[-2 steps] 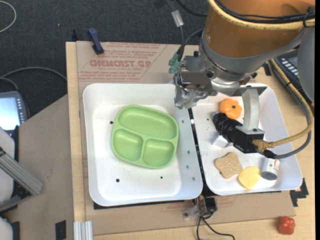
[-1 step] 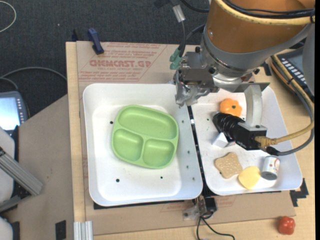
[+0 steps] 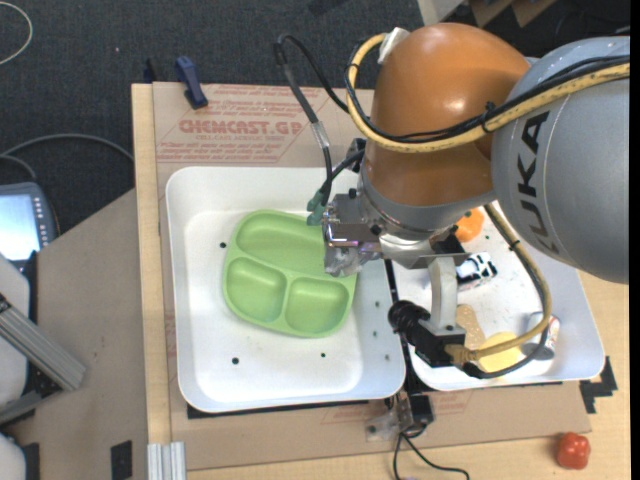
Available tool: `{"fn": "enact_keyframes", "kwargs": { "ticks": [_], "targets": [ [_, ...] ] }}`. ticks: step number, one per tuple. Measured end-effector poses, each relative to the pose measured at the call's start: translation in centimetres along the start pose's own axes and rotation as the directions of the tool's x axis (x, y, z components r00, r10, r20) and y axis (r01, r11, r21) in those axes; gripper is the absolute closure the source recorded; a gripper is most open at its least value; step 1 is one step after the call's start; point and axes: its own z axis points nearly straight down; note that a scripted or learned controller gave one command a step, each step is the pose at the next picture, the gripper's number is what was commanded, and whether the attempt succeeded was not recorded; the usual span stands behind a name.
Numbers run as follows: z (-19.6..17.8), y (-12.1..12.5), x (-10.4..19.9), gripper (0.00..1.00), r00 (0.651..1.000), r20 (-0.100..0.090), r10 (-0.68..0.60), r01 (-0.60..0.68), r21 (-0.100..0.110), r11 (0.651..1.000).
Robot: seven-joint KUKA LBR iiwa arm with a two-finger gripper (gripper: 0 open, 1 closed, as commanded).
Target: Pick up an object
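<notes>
Camera view shows the arm (image 3: 500, 138) reaching in from the right over the bins, its gripper (image 3: 345, 248) at the right edge of the green plate (image 3: 285, 288) in the left bin (image 3: 200, 268) at frame centre, grip state impossible to tell.

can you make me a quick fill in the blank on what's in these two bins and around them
1. The green divided plate lies in the ___ bin as the camera sees it.
2. The plate has ___ compartments.
3. The small round object on the bench near the bottom right corner is ___ in colour.
4. The arm's dome above the wrist is ___.

Missing words: left; three; red; orange
</notes>
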Motion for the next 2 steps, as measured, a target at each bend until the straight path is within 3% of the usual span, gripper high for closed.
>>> {"fn": "enact_keyframes", "kwargs": {
  "ticks": [1,2],
  "targets": [
    [18.5,0.2,-3.5,1.00,1.000,0.000,0.004,-0.004,0.001,1.000],
    [16.6,0.4,-3.2,1.00,1.000,-0.006,0.001,-0.001,-0.015,1.000]
  ]
}}
